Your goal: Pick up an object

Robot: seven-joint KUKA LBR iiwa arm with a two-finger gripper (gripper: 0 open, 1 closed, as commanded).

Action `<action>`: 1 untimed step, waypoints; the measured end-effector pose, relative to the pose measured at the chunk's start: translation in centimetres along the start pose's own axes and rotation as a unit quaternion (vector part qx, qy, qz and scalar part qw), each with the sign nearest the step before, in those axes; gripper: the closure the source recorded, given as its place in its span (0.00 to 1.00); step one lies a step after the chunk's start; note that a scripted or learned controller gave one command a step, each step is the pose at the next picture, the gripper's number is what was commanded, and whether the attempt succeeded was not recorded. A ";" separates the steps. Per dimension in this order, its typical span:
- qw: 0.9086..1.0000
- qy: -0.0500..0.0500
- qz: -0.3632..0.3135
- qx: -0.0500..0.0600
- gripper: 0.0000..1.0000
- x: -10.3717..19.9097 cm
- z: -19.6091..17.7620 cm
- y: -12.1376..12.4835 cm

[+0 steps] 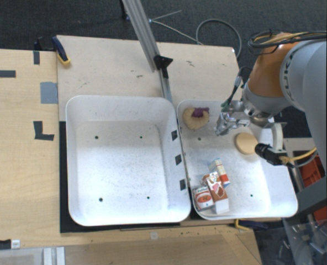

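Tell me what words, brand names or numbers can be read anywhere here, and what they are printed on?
None can be read.
The red and white packets in the right bin carry print, too small and blurred to make out.
The small can beside them has a label, also unreadable.
The grey tape patches on the bench bear no writing.

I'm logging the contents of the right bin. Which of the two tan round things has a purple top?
The round thing at the right bin's far left corner; the other, nearer the gripper, is plain tan.
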State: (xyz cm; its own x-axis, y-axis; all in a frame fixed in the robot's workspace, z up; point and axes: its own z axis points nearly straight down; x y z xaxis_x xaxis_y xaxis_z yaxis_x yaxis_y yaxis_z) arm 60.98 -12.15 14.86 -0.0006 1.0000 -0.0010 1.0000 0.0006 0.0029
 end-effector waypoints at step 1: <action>1.000 0.000 0.000 0.000 1.00 0.1 -4.3 -0.1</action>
State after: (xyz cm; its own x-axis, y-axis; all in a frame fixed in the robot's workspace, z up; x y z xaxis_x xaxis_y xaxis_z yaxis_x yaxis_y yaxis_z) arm 60.82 -12.02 19.14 -0.0015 1.0000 -0.0006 1.0000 0.0015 0.0028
